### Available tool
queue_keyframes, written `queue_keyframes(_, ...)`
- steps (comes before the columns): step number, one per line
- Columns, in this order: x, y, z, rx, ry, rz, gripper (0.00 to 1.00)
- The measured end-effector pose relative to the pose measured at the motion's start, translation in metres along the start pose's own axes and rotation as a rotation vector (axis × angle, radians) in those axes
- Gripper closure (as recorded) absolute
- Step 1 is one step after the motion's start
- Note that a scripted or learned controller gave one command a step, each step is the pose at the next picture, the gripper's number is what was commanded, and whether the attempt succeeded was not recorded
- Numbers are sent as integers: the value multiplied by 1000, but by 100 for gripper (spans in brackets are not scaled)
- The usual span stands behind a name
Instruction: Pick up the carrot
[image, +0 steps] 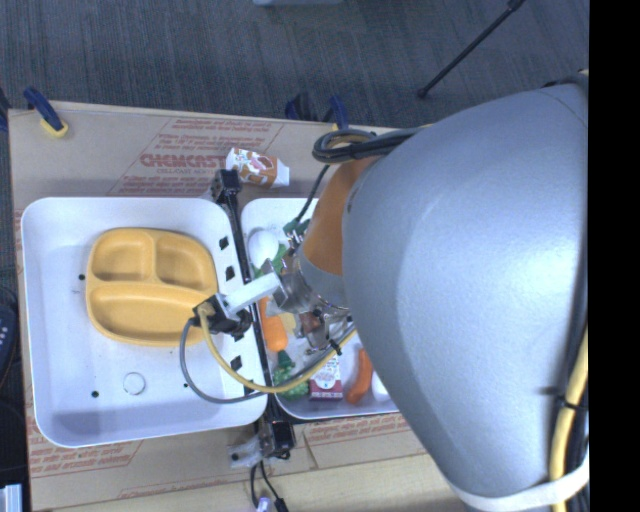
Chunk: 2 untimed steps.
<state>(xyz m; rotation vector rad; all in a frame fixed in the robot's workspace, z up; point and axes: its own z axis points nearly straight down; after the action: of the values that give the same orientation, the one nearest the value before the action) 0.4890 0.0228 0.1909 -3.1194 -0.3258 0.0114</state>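
Two white bins sit side by side on your table (120, 140); the claw (312, 325) hangs low over the right bin (262, 215), and you cannot tell its state. The carrot (274, 334) lies just left of the claw, a yellow divided tray (150, 285) farther left in the left bin (60, 400).

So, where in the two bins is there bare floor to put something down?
The left bin has bare floor in front of the yellow tray, toward its near wall, and a strip along its left wall. The right bin is crowded: the carrot, a carton and other items lie close together under the arm.
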Motion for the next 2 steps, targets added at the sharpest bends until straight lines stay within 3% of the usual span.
queue_keyframes(2,6,9,0,-2,2,2,0)
